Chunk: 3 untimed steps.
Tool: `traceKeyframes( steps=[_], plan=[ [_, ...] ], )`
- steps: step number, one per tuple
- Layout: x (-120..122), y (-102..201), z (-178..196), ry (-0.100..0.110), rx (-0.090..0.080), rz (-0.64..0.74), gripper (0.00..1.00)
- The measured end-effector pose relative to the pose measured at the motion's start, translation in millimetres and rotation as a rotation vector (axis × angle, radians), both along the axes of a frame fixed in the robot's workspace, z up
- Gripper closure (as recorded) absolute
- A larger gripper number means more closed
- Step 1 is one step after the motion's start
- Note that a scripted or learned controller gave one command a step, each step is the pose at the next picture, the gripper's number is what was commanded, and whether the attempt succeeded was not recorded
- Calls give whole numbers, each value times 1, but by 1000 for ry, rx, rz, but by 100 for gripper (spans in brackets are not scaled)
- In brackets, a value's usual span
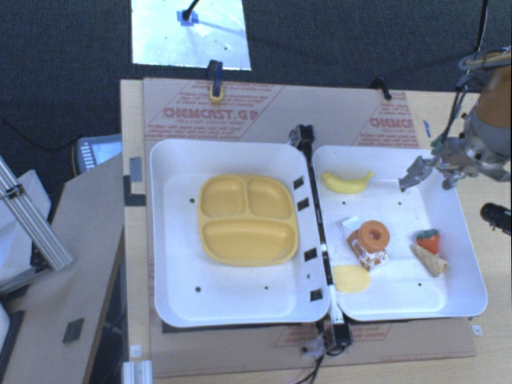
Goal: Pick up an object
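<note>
The right bin (464,294) holds a yellow banana (346,183) near its far left corner. An orange donut (374,235) rests on a small brown and white packet (366,252) in the middle. A pale yellow disc (351,278) lies near the front left, and a strawberry (429,241) sits on a tan wedge (430,261) at the right. My gripper (432,171) hangs over the bin's far right part, its two grey fingers spread apart with nothing between them. It is right of the banana and above the strawberry.
The left bin (172,294) holds a yellow divided plate (245,218). A black divider strip (314,214) runs between the bins. A shiny metal sheet (189,21) lies beyond the bench. Grey equipment (32,222) stands at the left.
</note>
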<state>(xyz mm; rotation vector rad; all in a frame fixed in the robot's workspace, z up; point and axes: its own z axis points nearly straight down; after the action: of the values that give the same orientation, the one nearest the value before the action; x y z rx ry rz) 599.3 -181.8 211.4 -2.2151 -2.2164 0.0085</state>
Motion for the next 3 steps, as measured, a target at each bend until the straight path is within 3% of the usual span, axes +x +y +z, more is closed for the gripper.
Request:
traceKeyframes(
  steps=[1,3],
  plan=[
    [3,0,6,-11,-2,3,0],
    [-1,5,-98,-6,-1,1,0]
  ],
)
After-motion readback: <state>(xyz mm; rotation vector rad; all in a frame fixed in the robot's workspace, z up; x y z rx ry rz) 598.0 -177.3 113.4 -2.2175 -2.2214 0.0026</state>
